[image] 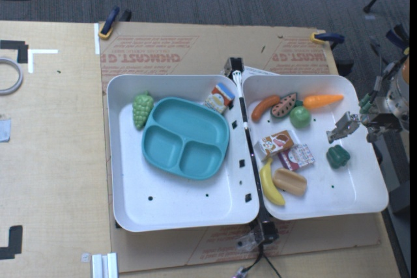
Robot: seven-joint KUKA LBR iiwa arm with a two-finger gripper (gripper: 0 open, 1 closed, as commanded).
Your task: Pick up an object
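Note:
My gripper [358, 129] hangs over the right edge of the right bin [352, 195], open, with nothing between its fingers. A dark green pepper [337, 156] lies just below and left of it. Further left in this bin are an orange carrot [322, 101], a green ball [300, 116], a watermelon slice [283, 106], a red sausage [265, 107], two small boxes [277, 142] [298, 156], a banana [269, 182] and a bread roll [291, 181].
The left bin [130, 205] holds a teal divided plate [186, 138], green grapes [141, 109] and a small carton [219, 98]. Both bins rest on a cardboard sheet [150, 49] held by clamps. The wooden bench [45, 159] stretches to the left.

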